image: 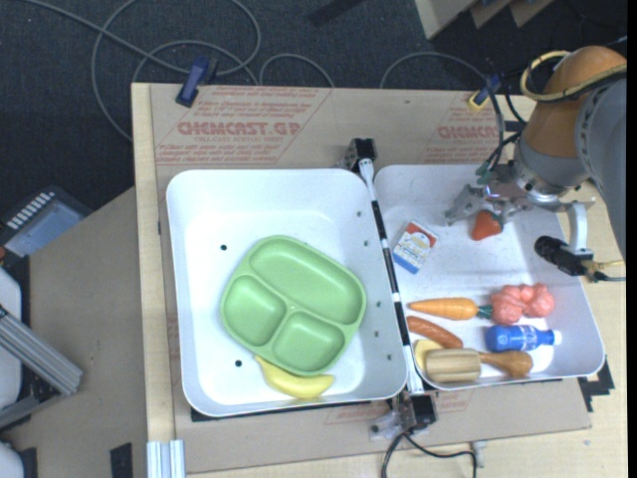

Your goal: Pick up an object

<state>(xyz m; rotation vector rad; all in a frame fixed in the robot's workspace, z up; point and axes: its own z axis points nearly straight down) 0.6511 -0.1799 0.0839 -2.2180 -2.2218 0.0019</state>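
We see the gripper (485, 205) low in the right bin (587, 307), near its far side. Its metal fingers (460, 207) are spread apart, and a small red thing (486, 226) sits right under them, touching or almost touching. We cannot tell if the fingers really pinch it.

The other things in this bin lie apart from the gripper. A small white box (413, 246) is just to the left of the red thing. Closer to us are a carrot (445, 309), a pink toy (521, 304), a blue bottle (520, 339), a sausage (434, 332) and a wooden piece (453, 365).

In the left bin (199, 207) we see a green tray (291, 305), and a banana (295, 379) touches its near edge.
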